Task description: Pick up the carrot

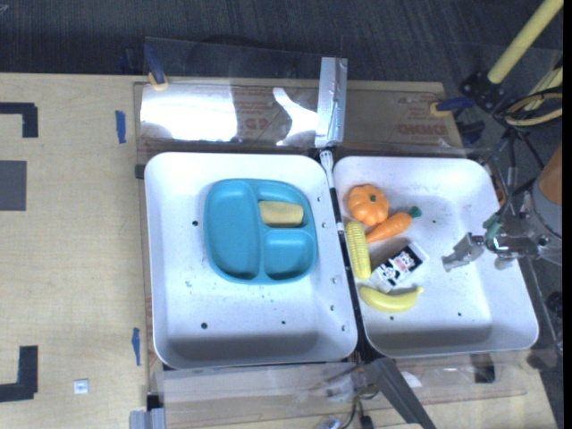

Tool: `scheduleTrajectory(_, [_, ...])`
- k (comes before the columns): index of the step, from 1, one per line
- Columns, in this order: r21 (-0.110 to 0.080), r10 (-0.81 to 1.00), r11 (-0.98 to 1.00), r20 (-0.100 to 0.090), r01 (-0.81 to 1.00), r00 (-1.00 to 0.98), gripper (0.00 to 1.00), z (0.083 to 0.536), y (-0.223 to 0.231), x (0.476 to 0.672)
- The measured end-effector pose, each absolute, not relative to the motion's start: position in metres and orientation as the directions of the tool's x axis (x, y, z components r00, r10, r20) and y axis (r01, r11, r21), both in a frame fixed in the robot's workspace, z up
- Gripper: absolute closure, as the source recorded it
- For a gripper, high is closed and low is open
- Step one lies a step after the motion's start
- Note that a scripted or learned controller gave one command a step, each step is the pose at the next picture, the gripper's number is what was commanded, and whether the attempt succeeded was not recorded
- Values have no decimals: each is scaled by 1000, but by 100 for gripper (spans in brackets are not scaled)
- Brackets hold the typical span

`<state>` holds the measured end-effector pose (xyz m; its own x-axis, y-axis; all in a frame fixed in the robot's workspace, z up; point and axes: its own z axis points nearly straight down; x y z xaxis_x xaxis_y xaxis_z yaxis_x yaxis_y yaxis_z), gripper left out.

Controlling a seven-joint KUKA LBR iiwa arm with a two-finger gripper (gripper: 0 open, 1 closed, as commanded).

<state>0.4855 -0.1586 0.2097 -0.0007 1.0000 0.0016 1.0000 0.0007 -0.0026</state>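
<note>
Lying diagonally, carrot [390,227] tip pointing lower-left

Glossy white plastic bins [179,311]; smooth matt blue plate [237,235]; pale wood bench [71,266]; smooth orange plastic carrot [391,226].

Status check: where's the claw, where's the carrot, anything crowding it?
Claw over right bin, apart from carrot. Carrot lying untouched. Pumpkin and corn crowd its left side.
</note>
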Motion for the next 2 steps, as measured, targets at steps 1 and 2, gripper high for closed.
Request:
scheduleTrajectory(1, [2, 989, 147, 0, 989, -147, 0, 197, -79, 535])
scheduleTrajectory(2, [2, 974, 225, -1, 974, -225, 0, 184, -73, 581])
